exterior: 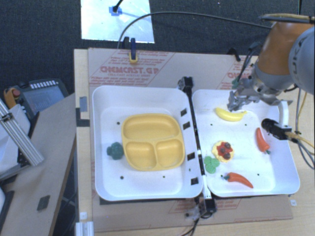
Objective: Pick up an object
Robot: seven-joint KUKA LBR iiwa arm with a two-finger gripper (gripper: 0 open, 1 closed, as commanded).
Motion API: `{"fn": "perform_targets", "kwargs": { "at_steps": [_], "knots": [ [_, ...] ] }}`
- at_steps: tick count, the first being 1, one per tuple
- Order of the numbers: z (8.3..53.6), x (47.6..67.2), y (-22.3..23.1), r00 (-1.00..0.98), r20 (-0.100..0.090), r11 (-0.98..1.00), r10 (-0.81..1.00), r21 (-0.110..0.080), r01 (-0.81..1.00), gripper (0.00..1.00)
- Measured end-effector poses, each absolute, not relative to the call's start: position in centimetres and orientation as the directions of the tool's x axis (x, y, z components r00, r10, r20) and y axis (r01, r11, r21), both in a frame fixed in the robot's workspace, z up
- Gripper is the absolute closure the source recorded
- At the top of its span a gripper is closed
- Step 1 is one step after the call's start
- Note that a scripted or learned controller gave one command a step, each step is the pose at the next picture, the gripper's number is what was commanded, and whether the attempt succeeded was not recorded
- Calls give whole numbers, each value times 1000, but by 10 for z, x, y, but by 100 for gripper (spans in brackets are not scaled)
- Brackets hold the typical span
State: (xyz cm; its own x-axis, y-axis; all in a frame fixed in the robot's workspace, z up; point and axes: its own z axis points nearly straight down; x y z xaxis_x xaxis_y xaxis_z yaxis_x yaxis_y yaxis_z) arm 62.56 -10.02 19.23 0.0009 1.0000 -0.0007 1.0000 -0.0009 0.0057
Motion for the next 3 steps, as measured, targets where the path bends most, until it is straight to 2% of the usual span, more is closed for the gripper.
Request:
{"fn": "perform_targets", "kwargs": {
  "at_steps": [2, 3],
  "knots": [
    [271, 626, -97, -4, -1, 4, 1000, 6, 1000, 100],
    [253, 613, -50, -8, 1, 8, 1000, 1, 1000, 100]
  ]
}}
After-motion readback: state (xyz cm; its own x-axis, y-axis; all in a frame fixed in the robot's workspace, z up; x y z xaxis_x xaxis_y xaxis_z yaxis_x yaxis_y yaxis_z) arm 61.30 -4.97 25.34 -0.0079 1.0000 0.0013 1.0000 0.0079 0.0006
